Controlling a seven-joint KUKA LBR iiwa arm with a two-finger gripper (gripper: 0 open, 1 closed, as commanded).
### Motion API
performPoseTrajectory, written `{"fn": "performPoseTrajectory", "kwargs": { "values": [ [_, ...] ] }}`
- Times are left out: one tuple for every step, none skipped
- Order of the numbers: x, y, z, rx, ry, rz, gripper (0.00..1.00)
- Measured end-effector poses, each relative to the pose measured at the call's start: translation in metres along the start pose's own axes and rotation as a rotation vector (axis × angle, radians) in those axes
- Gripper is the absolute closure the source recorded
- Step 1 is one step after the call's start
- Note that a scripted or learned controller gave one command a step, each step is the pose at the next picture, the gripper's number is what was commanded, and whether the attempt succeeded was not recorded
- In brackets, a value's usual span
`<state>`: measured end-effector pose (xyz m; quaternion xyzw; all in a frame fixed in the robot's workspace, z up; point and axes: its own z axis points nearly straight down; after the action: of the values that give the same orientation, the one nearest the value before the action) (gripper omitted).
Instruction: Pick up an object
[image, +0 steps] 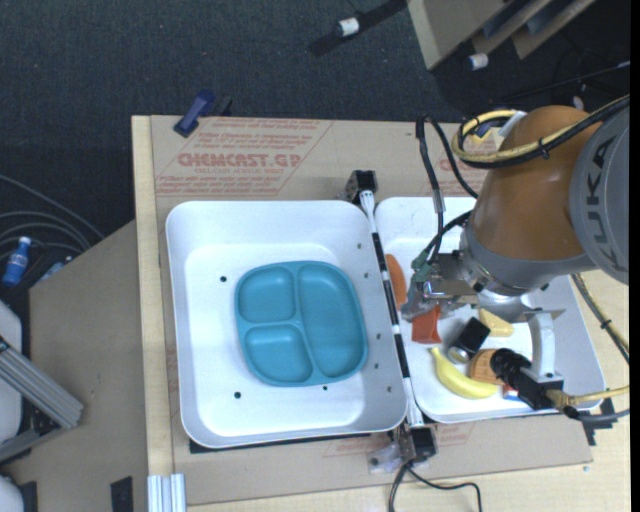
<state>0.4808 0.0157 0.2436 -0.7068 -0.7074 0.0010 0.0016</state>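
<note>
Banana (462, 380) lies near the front edge of the right bin (405, 215), with a red block (427, 326) just behind it, close to the dividing rim. Gripper (430, 290) hangs over the block, tight to that rim; whether it is open or closed cannot be told. Orange piece (396, 279) lies farther back along the same rim. Left bin (190, 330) holds a blue plate (300, 322), with open floor all round.

Blue clip (194, 114) on lettered cardboard sheet (250, 155), cables (40, 215) on dark carpet (100, 60)
</note>
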Motion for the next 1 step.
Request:
{"fn": "performPoseTrajectory", "kwargs": {
  "values": [
    [-0.0612,0.0301,-0.0040,-0.005,-0.002,0.002,1.00]
  ]
}}
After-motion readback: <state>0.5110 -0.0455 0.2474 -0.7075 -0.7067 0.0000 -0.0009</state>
